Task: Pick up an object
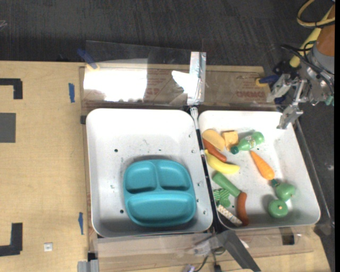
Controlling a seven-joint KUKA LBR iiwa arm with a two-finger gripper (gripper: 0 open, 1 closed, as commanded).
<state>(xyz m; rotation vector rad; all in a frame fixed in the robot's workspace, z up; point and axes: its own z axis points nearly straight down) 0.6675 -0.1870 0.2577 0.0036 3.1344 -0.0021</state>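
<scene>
The right bin (305,175) holds several toy foods: an orange carrot (262,164), a yellow banana (226,167), a red chili (215,154), an orange-yellow piece (212,139), a green bottle-like toy (249,141), a green cucumber (227,186), a brown sausage (242,207) and two green round fruits (279,207). My gripper (290,110) hangs over the bin's far right corner, above and apart from all the toys. Nothing shows in it.
A teal divided plate (158,199) lies in the left bin (106,138), toward its near side. A clear plastic sheet (143,79) stands behind the bins. Cables and a yellow hose (313,16) crowd the arm at the top right.
</scene>
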